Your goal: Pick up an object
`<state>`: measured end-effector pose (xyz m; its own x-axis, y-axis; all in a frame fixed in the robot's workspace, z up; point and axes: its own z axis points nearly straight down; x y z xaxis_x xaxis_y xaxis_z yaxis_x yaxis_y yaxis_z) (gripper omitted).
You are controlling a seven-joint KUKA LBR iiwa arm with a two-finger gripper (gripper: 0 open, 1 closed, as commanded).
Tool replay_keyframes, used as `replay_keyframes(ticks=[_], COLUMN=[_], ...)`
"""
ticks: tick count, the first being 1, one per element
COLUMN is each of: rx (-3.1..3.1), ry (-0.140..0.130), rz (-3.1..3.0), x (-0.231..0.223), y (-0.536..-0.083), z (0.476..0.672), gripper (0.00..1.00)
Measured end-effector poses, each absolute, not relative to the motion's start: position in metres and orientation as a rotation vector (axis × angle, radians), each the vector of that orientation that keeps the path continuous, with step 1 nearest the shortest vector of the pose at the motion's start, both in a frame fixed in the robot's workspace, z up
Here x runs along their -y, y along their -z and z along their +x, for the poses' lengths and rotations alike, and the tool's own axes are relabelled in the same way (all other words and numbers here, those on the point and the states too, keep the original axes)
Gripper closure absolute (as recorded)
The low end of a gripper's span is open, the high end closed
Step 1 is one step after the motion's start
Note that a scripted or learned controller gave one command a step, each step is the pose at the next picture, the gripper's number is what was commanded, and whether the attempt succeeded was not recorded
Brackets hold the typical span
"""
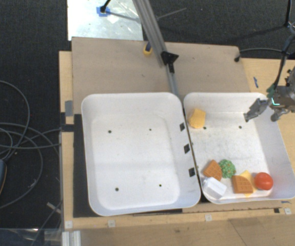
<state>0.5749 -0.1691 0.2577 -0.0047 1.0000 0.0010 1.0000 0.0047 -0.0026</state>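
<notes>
The right bin (pixel 270 137) holds several small toy foods. A yellow chunk (pixel 197 118) lies near its far left corner. Along the near edge sit an orange waffle piece (pixel 213 170), a green broccoli (pixel 227 167), a second orange waffle (pixel 242 184) with a yellow wedge (pixel 246 175) behind it, a red tomato (pixel 263 180) and a white block (pixel 215 188). My gripper (pixel 264 114) hangs over the bin's far right corner, open, with nothing between its fingers. It is well apart from all the objects.
The left bin (pixel 93 137) lies beside the right one, with black clips (pixel 187 148) along the shared wall. A slanted grey pole (pixel 152 24) crosses the bench at the back. Cables trail on the floor at left.
</notes>
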Motion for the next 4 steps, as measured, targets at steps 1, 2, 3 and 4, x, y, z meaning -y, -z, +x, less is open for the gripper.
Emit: replay_keyframes(ticks=[1, 2, 3, 4], rx=[2.227, 2.221, 2.22, 2.221], ry=[0.002, -0.002, -0.003, -0.002], rz=[-2.217, -2.219, -2.218, -2.217], x=[0.169, 0.168, 0.168, 0.161], y=[-0.26, -0.215, -0.156, -0.095], z=[0.576, 0.568, 0.575, 0.577], gripper=[0.0, 0.0, 0.0, 0.0])
